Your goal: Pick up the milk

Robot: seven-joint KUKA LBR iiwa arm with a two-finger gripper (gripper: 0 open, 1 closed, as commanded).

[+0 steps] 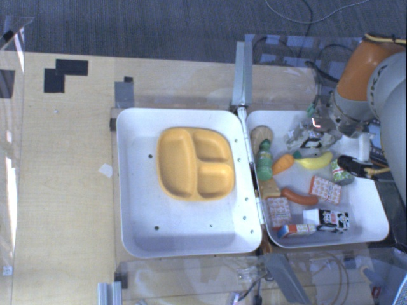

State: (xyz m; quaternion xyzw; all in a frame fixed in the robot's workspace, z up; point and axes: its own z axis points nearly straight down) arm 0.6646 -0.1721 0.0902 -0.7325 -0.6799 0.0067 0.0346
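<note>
The milk [333,219] is a small white carton with black cow patches, lying on its side near the front edge of the right bin [375,224]. My gripper [309,136] hangs over the back of that bin, just above the banana [313,161] and well behind the milk. Nothing shows between the gripper and the milk carton; they are clearly apart.
The right bin also holds a green bottle [264,158], a carrot [283,164], a sausage [300,197], two patterned cards [325,189], a small red and blue box [296,230] and a wooden piece [261,135]. A yellow divided plate [194,162] lies in the left bin [137,221].
</note>
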